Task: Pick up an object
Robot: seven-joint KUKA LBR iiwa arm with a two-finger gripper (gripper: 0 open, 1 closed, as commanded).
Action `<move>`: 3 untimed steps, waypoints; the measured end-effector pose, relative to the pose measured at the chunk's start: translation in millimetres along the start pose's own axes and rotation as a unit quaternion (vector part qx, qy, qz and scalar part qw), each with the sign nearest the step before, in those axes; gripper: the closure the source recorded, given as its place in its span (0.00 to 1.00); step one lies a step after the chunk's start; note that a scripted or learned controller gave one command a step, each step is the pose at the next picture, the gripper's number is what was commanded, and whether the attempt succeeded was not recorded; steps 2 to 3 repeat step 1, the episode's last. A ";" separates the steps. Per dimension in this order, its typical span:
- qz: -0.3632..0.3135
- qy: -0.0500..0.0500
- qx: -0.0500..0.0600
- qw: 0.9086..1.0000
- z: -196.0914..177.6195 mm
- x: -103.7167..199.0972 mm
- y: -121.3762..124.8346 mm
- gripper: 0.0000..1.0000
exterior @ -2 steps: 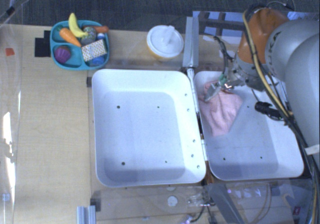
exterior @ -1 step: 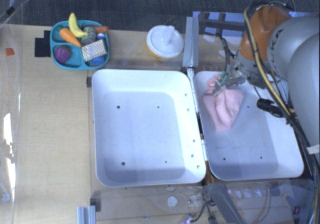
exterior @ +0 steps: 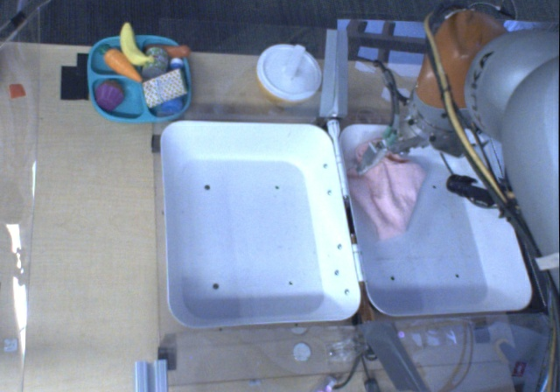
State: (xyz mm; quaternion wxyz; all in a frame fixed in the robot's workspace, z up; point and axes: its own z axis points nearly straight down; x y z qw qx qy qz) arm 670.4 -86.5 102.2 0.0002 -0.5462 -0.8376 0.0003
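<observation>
i'm reaching in from the right, and my gripper [exterior: 382,150] sits at the top edge of the pink cloth [exterior: 389,189], which lies in the right bin [exterior: 455,290] near its left wall. a pinch of the cloth looks caught between my fingertips, so i judge i'm clenched on its upper corner, though the grip looks thin.

the worry is that thin hold: the rest of the cloth hangs or lies slack below, and its weight could drag the corner out as i lift. soft fabric slides easily off narrow metal. if i rise fast, the swinging tail could also snag on the divider beside the left bin [exterior: 249,294]. the cables near my wrist sit close to the cloth and might brush it.
</observation>
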 end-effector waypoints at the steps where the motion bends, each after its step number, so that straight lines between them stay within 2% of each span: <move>1: -0.017 -0.004 -0.006 1.000 12.2 6.0 -65.4 0.00; 3: -0.017 -0.004 -0.006 1.000 12.2 6.0 -65.4 0.00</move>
